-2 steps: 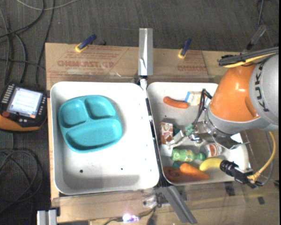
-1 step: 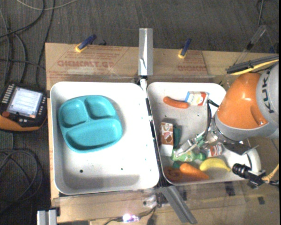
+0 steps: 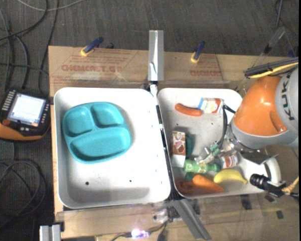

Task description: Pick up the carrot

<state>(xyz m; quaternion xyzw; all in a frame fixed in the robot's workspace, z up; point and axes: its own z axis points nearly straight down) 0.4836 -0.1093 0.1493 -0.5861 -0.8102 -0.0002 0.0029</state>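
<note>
The orange carrot lies on its side near the front edge of the right bin, its tip pointing right toward a yellow banana. My gripper hangs low over the middle of that bin, just behind the carrot and above a green bottle. It sits under the big orange wrist band, which hides part of the bin's right side. Nothing can be seen held in it.
The right bin also holds a sausage, a small carton, a brown packet and a red-labelled jar. The left bin holds a teal divided plate. A tablet lies off the bench to the left.
</note>
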